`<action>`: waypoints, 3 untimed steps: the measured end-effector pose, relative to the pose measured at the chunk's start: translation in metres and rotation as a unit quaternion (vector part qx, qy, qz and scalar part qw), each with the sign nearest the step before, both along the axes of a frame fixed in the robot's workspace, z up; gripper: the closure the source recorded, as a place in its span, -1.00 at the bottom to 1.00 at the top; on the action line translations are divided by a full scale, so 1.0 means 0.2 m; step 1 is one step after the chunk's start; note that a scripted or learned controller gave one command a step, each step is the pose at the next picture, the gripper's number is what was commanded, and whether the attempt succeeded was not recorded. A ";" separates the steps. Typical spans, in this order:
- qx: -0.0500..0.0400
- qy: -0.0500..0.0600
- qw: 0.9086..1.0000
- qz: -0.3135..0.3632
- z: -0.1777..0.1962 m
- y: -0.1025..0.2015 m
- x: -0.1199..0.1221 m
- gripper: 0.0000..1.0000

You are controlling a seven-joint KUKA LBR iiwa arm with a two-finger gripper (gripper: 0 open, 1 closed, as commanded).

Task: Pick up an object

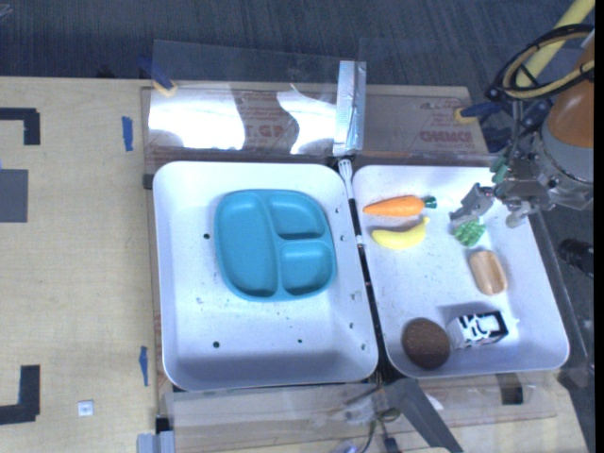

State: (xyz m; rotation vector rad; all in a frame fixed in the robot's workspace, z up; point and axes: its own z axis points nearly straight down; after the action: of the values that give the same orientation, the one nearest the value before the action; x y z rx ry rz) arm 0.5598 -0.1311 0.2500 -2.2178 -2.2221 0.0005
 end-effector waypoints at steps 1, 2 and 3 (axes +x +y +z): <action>-0.001 -0.002 0.998 -0.065 0.08 0.02 0.19 -1.00; 0.000 0.006 0.998 -0.066 -0.68 0.18 0.32 -1.00; -0.001 -0.003 1.000 -0.018 -0.82 0.18 0.27 -1.00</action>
State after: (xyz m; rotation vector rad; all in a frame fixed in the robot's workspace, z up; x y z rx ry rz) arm 0.6137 -0.0951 0.0869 -2.2602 -2.1858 -0.0046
